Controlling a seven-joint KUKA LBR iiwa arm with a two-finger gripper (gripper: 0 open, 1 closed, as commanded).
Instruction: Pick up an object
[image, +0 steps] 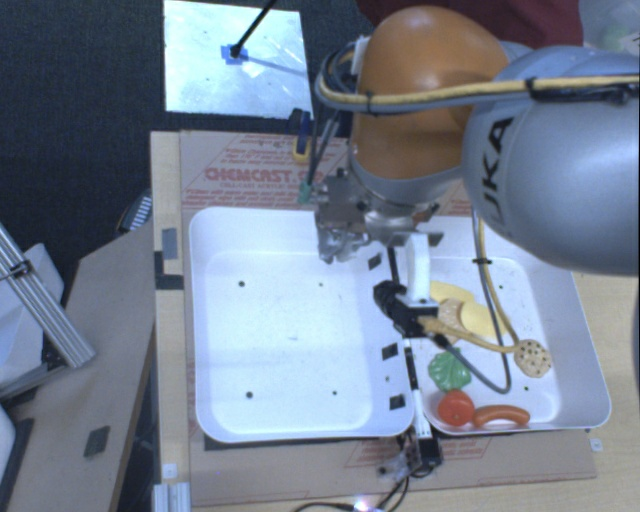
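My gripper (336, 243) hangs over the far right corner of the left bin (215, 330), near the wall between the two bins. Nothing shows beneath or inside it. The objects lie in the right bin (580, 330): a yellow flat piece (474, 312), a tan spoon-like piece with a round speckled end (531, 357), a green leafy piece (450, 371), a red tomato (456, 408) and an orange-red sausage (503, 414). All of them lie in the near half of that bin, to the right of and nearer than the gripper. The arm's body hides the far part of the right bin.
Both bins rest on a brown cardboard sheet (240, 170). A shiny metal plate (232, 60) lies beyond it on the dark floor. A wooden bench top (90, 400) and an aluminium rail (40, 310) stand at the left.
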